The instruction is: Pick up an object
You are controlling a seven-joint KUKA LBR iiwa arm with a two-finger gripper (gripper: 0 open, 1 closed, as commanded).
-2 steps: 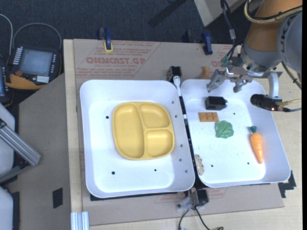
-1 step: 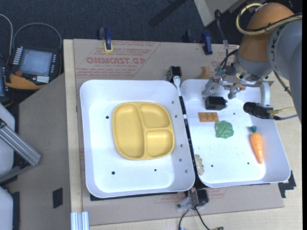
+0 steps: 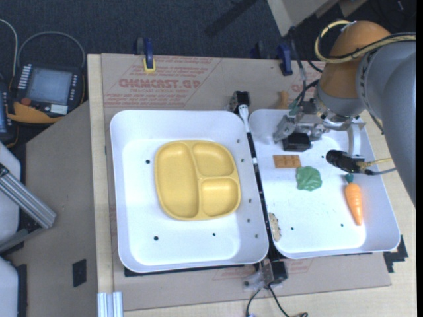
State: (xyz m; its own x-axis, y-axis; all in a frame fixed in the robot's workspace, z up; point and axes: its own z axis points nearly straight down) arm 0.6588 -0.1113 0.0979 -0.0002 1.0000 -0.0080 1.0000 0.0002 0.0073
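The cracker (image 3: 287, 161), lying flat near the far edge of the right bin (image 3: 330, 240) just under the tool (image 3: 295, 139), whose finger spacing cannot be told, should be approached straight down and centred, clear of the green lump (image 3: 308, 177).

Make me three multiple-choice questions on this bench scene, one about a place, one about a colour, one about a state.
1. Where does the carrot lie?
A. left bin
B. right bin
C. on the tray

2. What colour is the divided tray?
A. yellow
B. blue
C. red

3. How is the tray loaded?
A. piled with food
B. holding the cracker
C. nothing in its compartments

Answers: 1 B, the carrot rests near that bin's right wall. 2 A, its whole surface is yellow. 3 C, all three compartments show bare plastic.
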